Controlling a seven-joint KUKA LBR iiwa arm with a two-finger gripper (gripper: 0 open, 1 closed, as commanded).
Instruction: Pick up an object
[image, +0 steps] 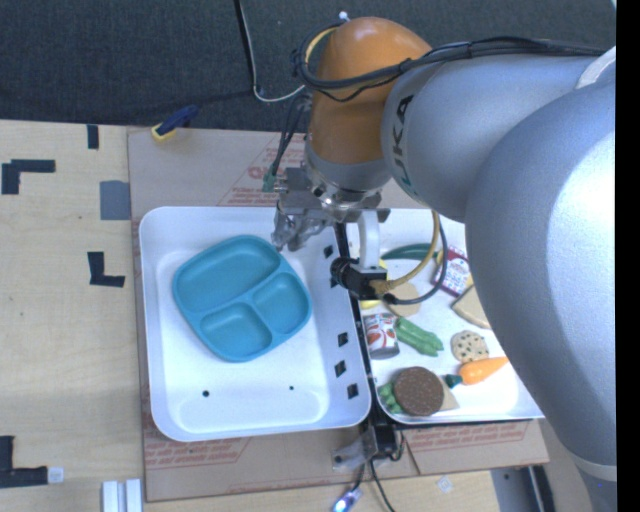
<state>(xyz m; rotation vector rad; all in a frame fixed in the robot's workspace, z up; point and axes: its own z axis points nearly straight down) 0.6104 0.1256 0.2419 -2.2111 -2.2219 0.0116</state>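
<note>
The tool (292, 228) hangs just above the far right corner of the blue divided plate (242, 296) — its grip state cannot be told — nothing visibly held.

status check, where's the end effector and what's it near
End effector over left bin, at far rim of blue divided plate. Nothing seen held. Toy food, including carrot and cookie, in right bin.

Wooden bench (60, 330) with cardboard sheet (190, 170) under two white bins (160, 330)
</note>
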